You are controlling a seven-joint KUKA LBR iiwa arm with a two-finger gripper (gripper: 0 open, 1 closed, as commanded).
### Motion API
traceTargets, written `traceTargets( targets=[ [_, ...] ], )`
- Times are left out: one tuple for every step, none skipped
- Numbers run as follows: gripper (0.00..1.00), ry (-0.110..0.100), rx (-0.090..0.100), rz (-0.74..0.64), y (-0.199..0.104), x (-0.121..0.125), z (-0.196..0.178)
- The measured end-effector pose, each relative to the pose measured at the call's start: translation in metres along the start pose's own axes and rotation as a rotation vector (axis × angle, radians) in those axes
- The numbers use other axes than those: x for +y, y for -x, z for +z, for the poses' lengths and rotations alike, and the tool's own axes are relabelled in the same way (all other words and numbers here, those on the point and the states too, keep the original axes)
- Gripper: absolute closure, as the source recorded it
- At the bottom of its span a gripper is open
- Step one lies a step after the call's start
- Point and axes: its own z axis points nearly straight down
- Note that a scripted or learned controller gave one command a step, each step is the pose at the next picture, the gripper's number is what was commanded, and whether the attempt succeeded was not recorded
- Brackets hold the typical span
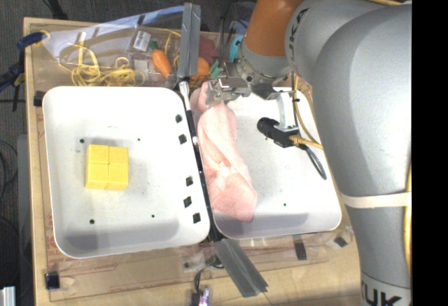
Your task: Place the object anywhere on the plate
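Landmark: the right bin (308, 206), the white tray nearer the arm; every place below is given from it.
Task's thing: a pink cloth (222, 157), long and crumpled, lies inside the right bin along its left wall, from the far left corner down towards the near left corner.
Plate: I cannot pick out a plate anywhere around the right bin, so I cannot say where the cloth is meant to go.
Gripper: the gripper (225, 85) sits at the far left corner of the right bin, right over the upper end of the pink cloth and seemingly touching it.
Gripper state: cannot tell, since the wrist hides that part.
Other thing: a yellow block (107, 167) of small cubes lies in the left bin (63, 227), well left of the right bin.
Beyond the bins: clear bags (105, 52) with yellow bands lie on the table (336, 276) past the right bin's far left corner.
Progress, as a judgement: nothing is placed yet; grasp, carry and release all look still to do.
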Motion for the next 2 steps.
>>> traceTargets(
  targets=[
    [1.0,0.001,-0.001,0.014,-0.055,-0.089,0.001],
    [1.0,0.001,-0.002,-0.065,-0.113,-0.126,0.001]
  ],
)
